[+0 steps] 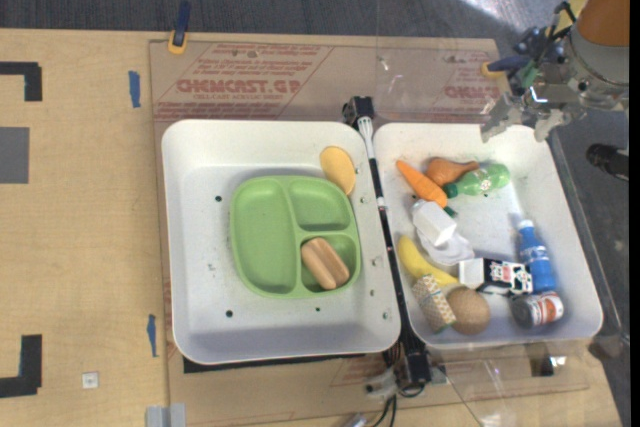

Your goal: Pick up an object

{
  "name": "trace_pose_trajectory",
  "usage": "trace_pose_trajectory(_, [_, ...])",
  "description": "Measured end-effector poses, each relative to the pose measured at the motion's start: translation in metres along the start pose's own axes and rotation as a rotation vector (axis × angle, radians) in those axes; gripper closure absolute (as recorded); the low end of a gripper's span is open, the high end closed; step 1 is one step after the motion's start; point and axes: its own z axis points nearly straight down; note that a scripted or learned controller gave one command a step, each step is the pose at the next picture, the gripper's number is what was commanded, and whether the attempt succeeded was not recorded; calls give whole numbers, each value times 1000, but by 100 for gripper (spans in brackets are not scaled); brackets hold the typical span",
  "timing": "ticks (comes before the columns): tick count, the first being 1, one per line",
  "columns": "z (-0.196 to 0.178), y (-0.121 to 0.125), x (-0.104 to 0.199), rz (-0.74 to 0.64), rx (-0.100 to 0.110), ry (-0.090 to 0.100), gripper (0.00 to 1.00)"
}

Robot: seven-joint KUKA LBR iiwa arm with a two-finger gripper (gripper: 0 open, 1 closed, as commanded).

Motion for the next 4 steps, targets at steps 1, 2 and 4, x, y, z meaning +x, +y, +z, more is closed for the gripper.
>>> trace_pose_trajectory(1, [143,7,51,52,-12,-2,0])
trace_pose_trajectory(2, [152,-32,59,-324,-10,-4,0])
trace_pose_trajectory(4, [138,-83,55,-390,-26,-10,100])
